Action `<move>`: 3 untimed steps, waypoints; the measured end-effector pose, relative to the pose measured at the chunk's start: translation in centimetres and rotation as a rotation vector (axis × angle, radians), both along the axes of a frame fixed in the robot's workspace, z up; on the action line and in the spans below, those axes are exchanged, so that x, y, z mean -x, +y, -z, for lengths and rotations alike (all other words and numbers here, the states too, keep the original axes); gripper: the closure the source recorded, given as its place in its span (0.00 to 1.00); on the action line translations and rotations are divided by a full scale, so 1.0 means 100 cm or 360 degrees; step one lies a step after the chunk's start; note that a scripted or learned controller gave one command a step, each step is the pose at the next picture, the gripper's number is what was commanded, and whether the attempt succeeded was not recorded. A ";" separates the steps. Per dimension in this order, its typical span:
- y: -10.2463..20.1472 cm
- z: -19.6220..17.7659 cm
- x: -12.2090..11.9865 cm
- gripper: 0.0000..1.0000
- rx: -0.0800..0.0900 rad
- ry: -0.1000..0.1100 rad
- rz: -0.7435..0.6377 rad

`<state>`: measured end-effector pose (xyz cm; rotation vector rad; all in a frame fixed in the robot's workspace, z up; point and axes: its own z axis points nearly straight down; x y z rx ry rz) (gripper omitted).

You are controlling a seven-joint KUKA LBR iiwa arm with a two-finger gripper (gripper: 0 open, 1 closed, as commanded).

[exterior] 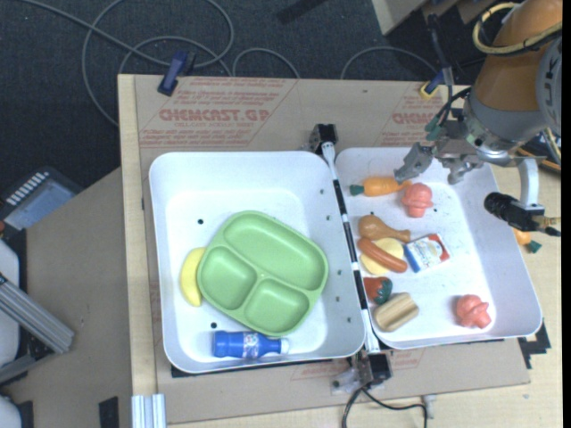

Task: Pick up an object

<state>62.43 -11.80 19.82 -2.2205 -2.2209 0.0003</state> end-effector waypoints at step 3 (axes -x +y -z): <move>0.013 0.114 0.019 0.00 0.0001 -0.0003 -0.0001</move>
